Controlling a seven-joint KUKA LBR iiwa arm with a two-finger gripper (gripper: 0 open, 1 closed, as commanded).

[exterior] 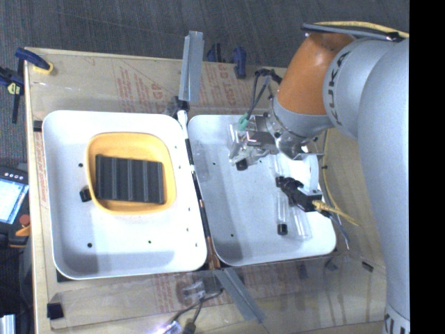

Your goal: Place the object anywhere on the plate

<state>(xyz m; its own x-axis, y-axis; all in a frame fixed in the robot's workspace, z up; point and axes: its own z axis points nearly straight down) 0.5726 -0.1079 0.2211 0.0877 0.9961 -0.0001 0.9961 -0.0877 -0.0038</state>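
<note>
Yellow plate (128, 141) noted in the left bin (104, 256), sitting a little above that bin's middle. On it we find a dark grey ridged block (130, 179), lying flat and filling most of the plate's floor, with yellow rim showing on all four sides. We log this as the task's thing: it rests on the plate, well apart from the robot. A small black piece (85, 195) lies on the white floor, touching or just beside the plate's left edge; we cannot tell which.

The gripper (243, 148) hangs over the upper middle of the right bin (236, 235), near that bin's far wall. Whether it is open or closed we cannot tell, and we see nothing held in it. The grey arm (361, 117), with its orange band (313, 75), comes in from the right.

Both bins sit side by side on a brown bench (118, 82). A blue clamp (33, 59) grips its far left corner.
</note>
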